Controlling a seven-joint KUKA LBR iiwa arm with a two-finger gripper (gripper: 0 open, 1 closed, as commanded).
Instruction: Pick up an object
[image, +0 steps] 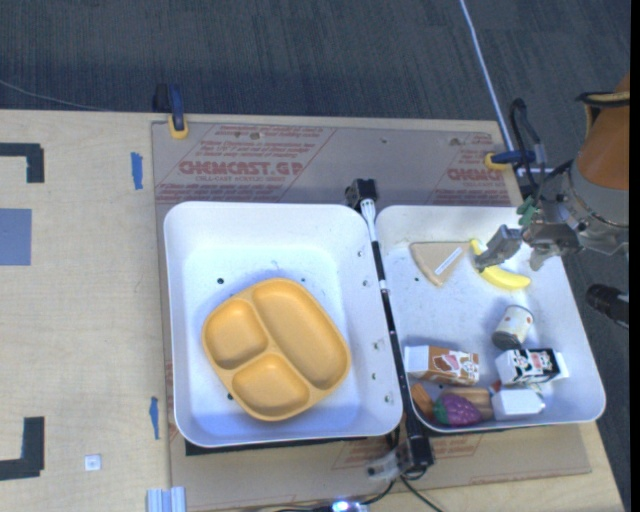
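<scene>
Item: pick attempt, right bin, far right corner.

Gripper (522, 243): over the far right part of the right bin (585, 330), at the end of the grey arm with its orange band. Two grey fingers (503, 243) spread apart and pointing down. Nothing lies between them. One finger stands just above the banana.

Likely target: toy banana (503, 277), yellow, lying flat on the bin floor near the far right wall, just under and beside the fingers.

Other contents, right bin:
- Tan wedge, like a sandwich or pizza slice (437, 260), far left area, near the banana but apart from it.
- Small can (513, 324), middle right.
- Small carton with black print (530, 366), near right.
- White block (517, 403), near right edge.
- Orange snack box (446, 365), near left.
- Purple grapes (457, 409), near left corner, touching other toy food.

Left bin (190, 300): one yellow divided plate (275, 348), three compartments.

Risks, as judged:
- The banana is low, curved and smooth. Fingers closing off its middle may squeeze it sideways and out.
- A descent off line may pin it or push it against the wall.
- The bin wall close by could catch a finger.
- Closing too high would shut on air.
</scene>
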